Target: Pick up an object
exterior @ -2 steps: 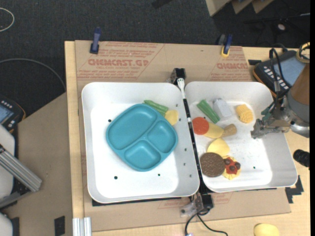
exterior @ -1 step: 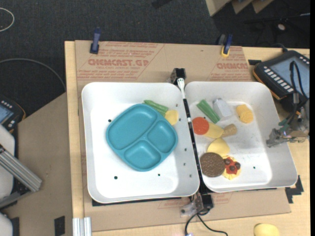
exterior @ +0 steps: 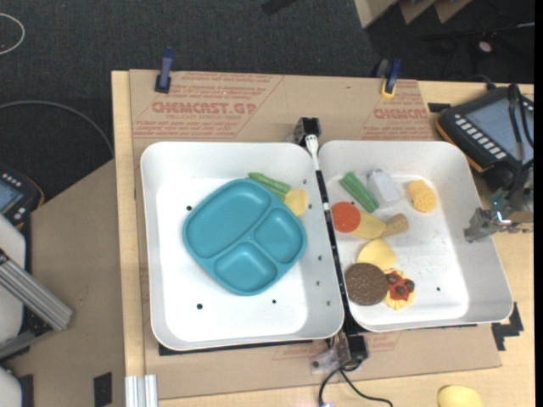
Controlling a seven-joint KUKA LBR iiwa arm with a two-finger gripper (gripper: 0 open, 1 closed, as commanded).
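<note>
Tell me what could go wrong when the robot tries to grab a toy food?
The toys in the right bin sit crowded: the brown cookie touches the yellow piece, so two might get nudged or lifted together. The gripper hangs over that bin's right rim and could bump it going in.

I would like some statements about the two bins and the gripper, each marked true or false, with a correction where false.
1. The blue divided plate lies in the left bin. True.
2. The brown round cookie lies in the left bin. False: it is in the right bin.
3. The gripper is over the blue plate. False: it is at the right bin's right edge.
4. A green piece lies in the right bin. True.
</note>
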